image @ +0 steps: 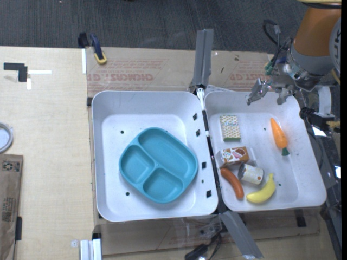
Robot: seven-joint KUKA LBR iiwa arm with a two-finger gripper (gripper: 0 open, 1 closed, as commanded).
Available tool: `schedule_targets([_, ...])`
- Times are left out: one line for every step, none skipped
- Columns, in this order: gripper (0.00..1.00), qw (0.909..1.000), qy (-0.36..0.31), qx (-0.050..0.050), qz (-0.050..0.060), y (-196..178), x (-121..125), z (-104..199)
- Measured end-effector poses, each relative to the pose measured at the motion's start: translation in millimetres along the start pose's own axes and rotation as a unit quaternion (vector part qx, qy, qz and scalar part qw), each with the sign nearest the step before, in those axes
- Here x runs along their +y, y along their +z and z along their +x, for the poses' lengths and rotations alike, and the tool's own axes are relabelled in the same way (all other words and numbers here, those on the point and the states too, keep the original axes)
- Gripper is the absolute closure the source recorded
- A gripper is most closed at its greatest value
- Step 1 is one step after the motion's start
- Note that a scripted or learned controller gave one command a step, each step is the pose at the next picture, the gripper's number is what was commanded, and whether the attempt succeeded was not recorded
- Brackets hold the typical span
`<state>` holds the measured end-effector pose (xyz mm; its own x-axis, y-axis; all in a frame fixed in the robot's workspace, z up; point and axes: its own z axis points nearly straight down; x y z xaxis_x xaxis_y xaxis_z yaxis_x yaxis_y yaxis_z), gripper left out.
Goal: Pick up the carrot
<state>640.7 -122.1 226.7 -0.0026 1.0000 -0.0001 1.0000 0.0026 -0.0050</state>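
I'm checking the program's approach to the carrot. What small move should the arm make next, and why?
Probably bring the gripper toward the camera and down over the orange toy carrot. The gripper hangs above the far rim of the right white bin, while the carrot lies apart from it on the bin floor, clear of the yellow banana.

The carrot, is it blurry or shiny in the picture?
In the camera view the carrot looks sharp, with no glare, casting a faint shadow on the white bin; the claw above it is a bit blurred.
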Motion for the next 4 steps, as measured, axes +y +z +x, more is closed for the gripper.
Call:
schedule_targets([0.0,0.9986,-0.052,0.0,0.0,97,-25,-57])
schedule_targets([0.0,0.9992,-0.041,0.006,-0.001,137,-43,-91])
schedule_targets([1.0,0.9992,-0.04,0.003,-0.001,130,-43,-93])
schedule_targets([1.0,0.9964,-0.085,0.0,-0.001,45,-58,15])
